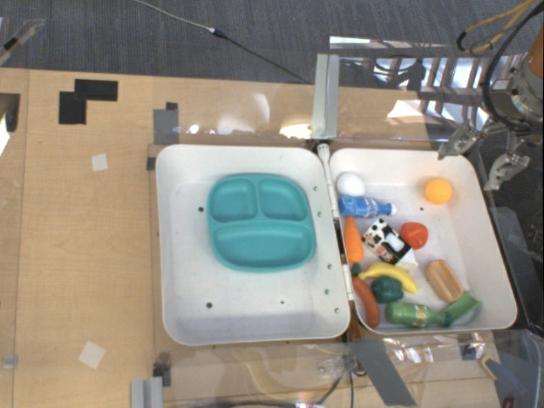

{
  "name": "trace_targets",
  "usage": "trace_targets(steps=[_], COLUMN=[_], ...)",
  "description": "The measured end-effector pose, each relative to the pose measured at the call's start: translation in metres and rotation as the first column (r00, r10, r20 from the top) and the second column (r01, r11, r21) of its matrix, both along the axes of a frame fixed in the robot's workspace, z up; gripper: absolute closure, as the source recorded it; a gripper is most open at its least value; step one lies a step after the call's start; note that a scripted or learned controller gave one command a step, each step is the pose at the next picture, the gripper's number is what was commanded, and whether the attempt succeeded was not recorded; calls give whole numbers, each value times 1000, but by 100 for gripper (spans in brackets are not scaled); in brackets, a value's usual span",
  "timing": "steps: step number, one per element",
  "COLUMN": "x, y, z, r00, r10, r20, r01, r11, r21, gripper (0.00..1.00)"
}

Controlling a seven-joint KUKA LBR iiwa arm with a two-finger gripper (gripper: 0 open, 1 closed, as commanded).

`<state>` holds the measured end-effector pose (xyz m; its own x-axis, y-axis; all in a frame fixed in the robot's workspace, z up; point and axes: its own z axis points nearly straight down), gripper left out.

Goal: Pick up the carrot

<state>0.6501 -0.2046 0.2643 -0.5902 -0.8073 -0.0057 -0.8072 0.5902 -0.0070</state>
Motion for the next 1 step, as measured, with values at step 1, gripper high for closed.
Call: trace_targets(steps=[1], x=[20], y=[1], z=[-65], r00=[948], r10=[317], r20=[-3], r01=[-317], r11=[948], r21=[0], gripper=[0])
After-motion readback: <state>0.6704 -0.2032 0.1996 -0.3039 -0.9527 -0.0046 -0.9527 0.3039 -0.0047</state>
